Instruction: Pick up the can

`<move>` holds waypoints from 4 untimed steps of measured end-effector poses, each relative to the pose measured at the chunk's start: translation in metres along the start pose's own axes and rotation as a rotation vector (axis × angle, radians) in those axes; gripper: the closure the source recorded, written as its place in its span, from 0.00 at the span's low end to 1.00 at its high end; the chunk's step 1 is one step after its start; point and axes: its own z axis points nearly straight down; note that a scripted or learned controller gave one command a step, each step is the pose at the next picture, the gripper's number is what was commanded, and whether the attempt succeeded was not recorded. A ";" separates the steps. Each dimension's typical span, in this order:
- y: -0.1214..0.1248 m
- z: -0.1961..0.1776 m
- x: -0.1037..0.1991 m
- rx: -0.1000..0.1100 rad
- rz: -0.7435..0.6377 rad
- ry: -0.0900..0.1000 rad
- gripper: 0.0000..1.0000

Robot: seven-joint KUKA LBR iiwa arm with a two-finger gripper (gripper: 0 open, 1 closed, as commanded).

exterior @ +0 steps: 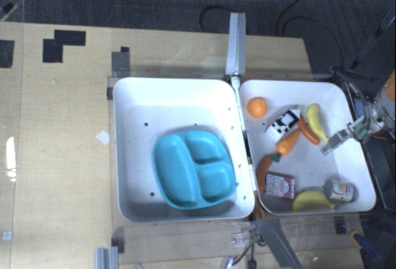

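**A:** Where is the arm, as you see it?

**B:** You have it coming in from the right edge of the frame, at mid-height. The gripper (pixel 337 140) reaches leftward and slightly down over the right rim of the right bin (pixel 337 89), held at a slant above the bin floor. You can't make out whether it is wide or narrow; it is too small and blurred. Nothing shows between its tips.

**A:** And the can?

**B:** Look to the lower right corner of that bin: the can (pixel 340 190) lies on its side, just right of a banana (pixel 312 200) and below the gripper, apart from it.

**A:** What else is near?

**B:** A second banana (pixel 315 121) lies just left of the gripper, beside a carrot (pixel 289 141). An orange (pixel 257 107) sits in the bin's upper left, and a maroon carton (pixel 280 186) lies along the lower edge. In the left bin (pixel 133 138) you see a blue divided tray (pixel 193 169).
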 end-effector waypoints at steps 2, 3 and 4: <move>-0.028 0.107 0.003 -0.012 0.056 -0.008 1.00; -0.032 0.041 0.006 0.001 0.368 0.000 1.00; -0.033 0.100 0.007 0.005 0.739 0.002 1.00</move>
